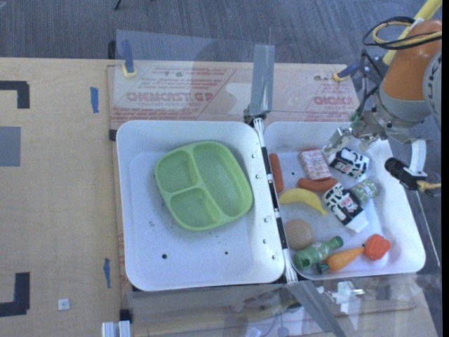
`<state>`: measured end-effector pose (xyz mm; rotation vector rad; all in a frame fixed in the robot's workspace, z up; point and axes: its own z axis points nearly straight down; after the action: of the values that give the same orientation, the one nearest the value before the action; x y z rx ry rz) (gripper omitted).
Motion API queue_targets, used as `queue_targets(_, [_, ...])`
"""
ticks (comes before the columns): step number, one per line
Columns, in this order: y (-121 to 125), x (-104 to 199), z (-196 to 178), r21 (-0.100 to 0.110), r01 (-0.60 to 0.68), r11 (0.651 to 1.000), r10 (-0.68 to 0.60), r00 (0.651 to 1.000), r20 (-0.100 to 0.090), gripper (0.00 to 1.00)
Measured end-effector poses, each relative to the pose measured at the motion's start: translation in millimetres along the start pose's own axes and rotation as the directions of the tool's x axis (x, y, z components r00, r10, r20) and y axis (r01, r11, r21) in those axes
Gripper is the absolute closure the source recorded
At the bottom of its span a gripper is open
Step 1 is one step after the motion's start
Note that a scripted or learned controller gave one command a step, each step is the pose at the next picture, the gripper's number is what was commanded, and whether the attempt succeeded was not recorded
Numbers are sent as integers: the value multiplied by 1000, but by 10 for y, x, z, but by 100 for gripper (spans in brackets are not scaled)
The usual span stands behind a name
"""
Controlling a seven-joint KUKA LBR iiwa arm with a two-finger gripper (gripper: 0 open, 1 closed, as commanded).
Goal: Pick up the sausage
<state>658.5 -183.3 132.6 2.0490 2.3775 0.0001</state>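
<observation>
Grey carpet runs across the top of the frame, and below it I see the wooden bench (pixel 56 188) filling the left side, marked with black and blue tape; two white bins sit side by side on it. From my station the left bin (pixel 140 258) takes up the centre of the frame and holds a green divided plate (pixel 203 185), lying flat in its upper middle; the right bin (pixel 410 248) lies at centre right and is crowded with toy food. My arm (pixel 410 76) comes in at the upper right, grey with its orange band showing; the gripper (pixel 349 137) hangs over the upper part of the right bin, just above a black-and-white carton (pixel 349 162); I cannot tell how it stands at this angle, and I see nothing held in it. Going down in size: a yellow banana (pixel 303 199) lies across the bin's middle; a second black-and-white carton (pixel 344 203) sits to its right; a green bottle (pixel 317 253) lies near the lower edge beside an orange carrot (pixel 345 258). The sausage (pixel 276 172) lies along the right bin's left wall, upper left of that bin, lengthwise up and down the frame, well apart from the gripper; a shorter red sausage-like piece (pixel 317 184) lies just above the banana.
</observation>
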Motion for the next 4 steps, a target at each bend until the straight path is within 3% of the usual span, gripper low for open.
queue_targets(1, [71, 643, 231, -32, 90, 995, -89, 996, 15, 0])
queue_targets(2, [-198, 836, 245, -53, -25, 998, 26, 1000, 17, 0])
queue_targets(3, [-144, 587, 253, -45, -33, 998, 34, 999, 6, 0])
queue_targets(4, [-227, 494, 255, -46, 10, 999, -10, 1000, 10, 0])
